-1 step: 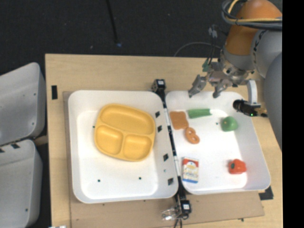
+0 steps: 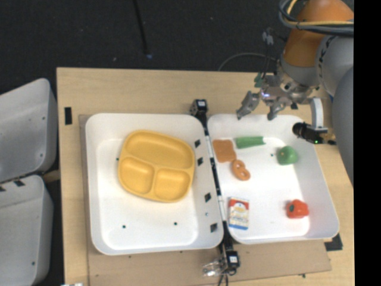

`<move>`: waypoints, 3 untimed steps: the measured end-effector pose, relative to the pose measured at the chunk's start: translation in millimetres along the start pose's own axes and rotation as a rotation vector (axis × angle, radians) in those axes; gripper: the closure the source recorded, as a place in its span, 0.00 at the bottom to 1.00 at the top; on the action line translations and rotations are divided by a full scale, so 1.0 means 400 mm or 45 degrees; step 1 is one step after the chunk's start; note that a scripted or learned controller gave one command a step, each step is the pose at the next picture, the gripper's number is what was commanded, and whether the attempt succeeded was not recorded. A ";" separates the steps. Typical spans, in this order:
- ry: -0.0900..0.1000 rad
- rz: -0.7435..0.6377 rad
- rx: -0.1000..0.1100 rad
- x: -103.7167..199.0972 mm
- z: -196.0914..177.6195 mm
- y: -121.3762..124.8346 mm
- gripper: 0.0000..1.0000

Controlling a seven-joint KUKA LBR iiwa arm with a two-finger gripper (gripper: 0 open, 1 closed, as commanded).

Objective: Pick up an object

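Camera view: the end effector (image 2: 262,107) hangs over the far rim of the right bin (image 2: 268,189), fingers spread wide, holding nothing; in that bin lie a green stick (image 2: 249,141) at the far side, a tan slab (image 2: 224,150), an orange ring (image 2: 240,170) and a small carton (image 2: 239,213) along its left wall, and a green lump (image 2: 287,155) and a red lump (image 2: 297,208) towards its right.

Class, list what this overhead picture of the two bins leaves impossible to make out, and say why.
All in the camera view:
- Small carton: its print is too small to read.
- Red item: too small and blurred to identify.
- Right bin: its far right corner is hidden behind the arm.
- Gripper: its height above the bin's rim cannot be judged from this slant.
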State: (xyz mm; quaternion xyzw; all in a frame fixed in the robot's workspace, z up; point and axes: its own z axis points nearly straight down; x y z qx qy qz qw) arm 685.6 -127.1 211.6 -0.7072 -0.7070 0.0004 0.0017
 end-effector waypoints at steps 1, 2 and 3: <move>-0.004 0.000 0.007 -0.028 0.153 -0.001 0.00; -0.006 0.000 -0.001 -0.034 0.288 -0.001 0.00; -0.008 -0.002 0.000 -0.037 0.262 0.000 1.00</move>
